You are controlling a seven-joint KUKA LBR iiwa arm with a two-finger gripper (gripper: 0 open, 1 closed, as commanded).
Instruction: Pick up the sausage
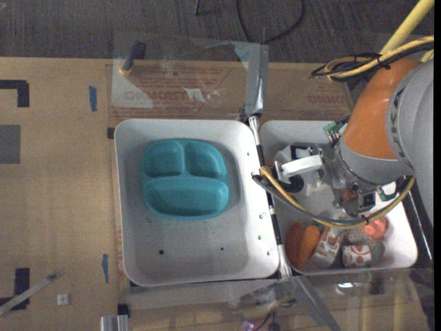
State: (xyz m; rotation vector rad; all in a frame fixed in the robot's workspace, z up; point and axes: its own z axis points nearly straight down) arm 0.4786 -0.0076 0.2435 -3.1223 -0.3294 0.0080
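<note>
Closest to the lens is the arm (386, 116), its orange band and grey wrist looming over the right bin (303, 133). A yellow cable (296, 200) loops beneath it. The gripper (354, 200) hangs low over the middle of that bin, pointed down toward the clutter. The wrist covers it, so I cannot tell whether it is released or clenched, and nothing can be seen in its grasp.

Along the front edge of the right bin sits a jumble. There's an orange carrot-like piece (303, 243) at the front left corner and a red-and-white can (357, 255) beside it. A reddish-pink item (376, 227) lies toward the right wall, just beside the gripper. That is my best guess for the sausage, though it is half hidden.

The left bin (193, 250) carries one thing: a teal divided plate (185, 178) toward its back edge, compartments bare.

By my judgement the pick is not yet done: the approach looks made, while the grasp and lift remain.
</note>
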